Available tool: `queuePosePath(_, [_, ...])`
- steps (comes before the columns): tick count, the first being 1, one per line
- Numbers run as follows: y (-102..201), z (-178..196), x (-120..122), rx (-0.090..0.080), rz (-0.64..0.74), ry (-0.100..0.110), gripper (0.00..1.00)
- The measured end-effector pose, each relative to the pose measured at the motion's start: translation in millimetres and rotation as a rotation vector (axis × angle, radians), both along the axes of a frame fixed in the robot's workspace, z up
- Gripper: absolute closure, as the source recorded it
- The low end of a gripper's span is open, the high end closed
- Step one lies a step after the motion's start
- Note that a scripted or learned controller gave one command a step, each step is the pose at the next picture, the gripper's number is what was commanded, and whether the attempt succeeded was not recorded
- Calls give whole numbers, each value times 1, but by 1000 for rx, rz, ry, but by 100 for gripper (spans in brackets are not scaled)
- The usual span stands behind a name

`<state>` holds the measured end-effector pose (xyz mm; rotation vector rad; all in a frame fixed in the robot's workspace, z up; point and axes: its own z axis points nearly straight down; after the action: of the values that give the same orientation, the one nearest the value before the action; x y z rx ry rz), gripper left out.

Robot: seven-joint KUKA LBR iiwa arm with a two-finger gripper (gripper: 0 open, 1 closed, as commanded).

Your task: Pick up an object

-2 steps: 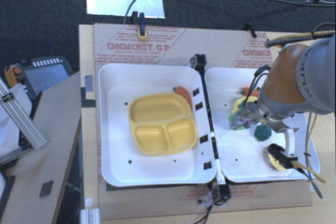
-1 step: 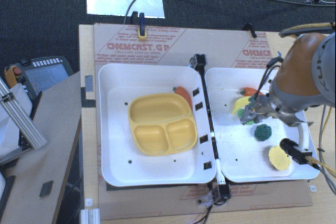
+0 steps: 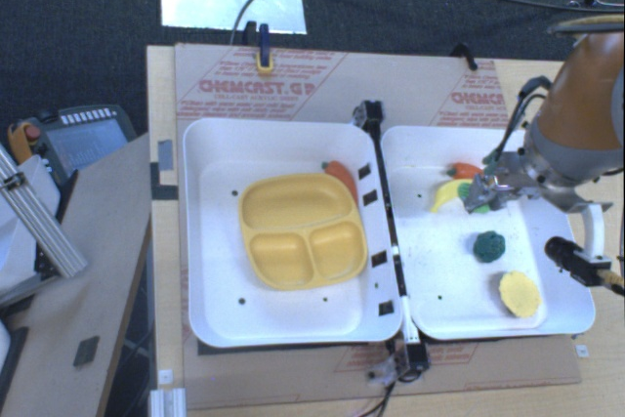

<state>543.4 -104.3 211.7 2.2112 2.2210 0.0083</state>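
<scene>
We see the claw [image 3: 480, 197] low over the right bin [image 3: 430, 308]; we cannot tell its state. A yellow banana [image 3: 447, 195] lies just left of it, touching or nearly so. A green broccoli piece [image 3: 489, 246] sits near below, a yellow lemon [image 3: 520, 294] farther down.

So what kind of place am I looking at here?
Probably a robotics lab bench: a robot arm reaches over two white bins holding toy food, with a teach pendant beside them.
</scene>
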Motion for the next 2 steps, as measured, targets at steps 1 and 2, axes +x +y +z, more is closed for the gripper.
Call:
queuePosePath(1, [6,46,5,1,1,2,100])
queuePosePath(2, [61,51,0,4,6,6,100])
